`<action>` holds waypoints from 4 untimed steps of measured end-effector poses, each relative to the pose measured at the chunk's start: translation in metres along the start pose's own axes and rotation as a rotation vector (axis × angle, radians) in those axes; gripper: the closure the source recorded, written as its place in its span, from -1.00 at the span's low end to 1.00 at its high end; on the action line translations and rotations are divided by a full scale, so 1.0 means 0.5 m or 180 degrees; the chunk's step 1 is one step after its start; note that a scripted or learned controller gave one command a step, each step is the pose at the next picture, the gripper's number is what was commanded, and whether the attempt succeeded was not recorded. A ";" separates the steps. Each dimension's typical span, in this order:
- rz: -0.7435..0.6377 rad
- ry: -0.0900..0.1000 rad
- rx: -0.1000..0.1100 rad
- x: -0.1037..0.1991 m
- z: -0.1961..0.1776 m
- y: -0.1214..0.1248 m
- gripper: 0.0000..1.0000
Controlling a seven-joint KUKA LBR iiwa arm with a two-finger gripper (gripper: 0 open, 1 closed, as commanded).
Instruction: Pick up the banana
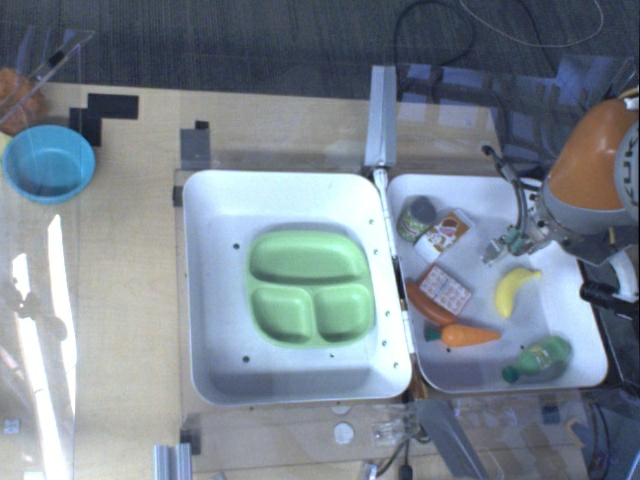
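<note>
Left bin [215,268] holding green tray [310,286], right bin [590,358] holding banana [513,290], carrot [468,336], pincer [510,242] state unclear

I see the arm [600,168] reaching in from the right, orange band up top, wrist angled down-left. Gripper [512,240] sits low, tip pointing left. Can't resolve the tip clearly.

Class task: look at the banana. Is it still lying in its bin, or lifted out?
Still in. The banana lies flat on the floor of the right bin, beside the carrot. The hand is just above-left of it.
</note>
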State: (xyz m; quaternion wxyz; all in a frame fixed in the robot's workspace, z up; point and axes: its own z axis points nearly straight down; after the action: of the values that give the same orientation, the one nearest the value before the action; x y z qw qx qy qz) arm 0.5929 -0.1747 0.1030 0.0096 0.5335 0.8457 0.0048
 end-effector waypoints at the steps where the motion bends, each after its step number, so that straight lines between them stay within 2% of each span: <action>1: 0.0000 0.0000 0.0000 0.000 0.000 0.000 -1.00; 2: -0.0129 0.0011 0.0023 0.026 0.024 -0.088 -1.00; 3: -0.0869 0.0019 0.0026 -0.020 0.031 0.093 -1.00; 4: -0.1338 0.0013 0.0021 -0.039 0.025 -0.056 -1.00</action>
State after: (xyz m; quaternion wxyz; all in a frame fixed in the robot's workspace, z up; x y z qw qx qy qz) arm 0.5763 -0.2047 0.0901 0.0069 0.3453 0.9385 0.0010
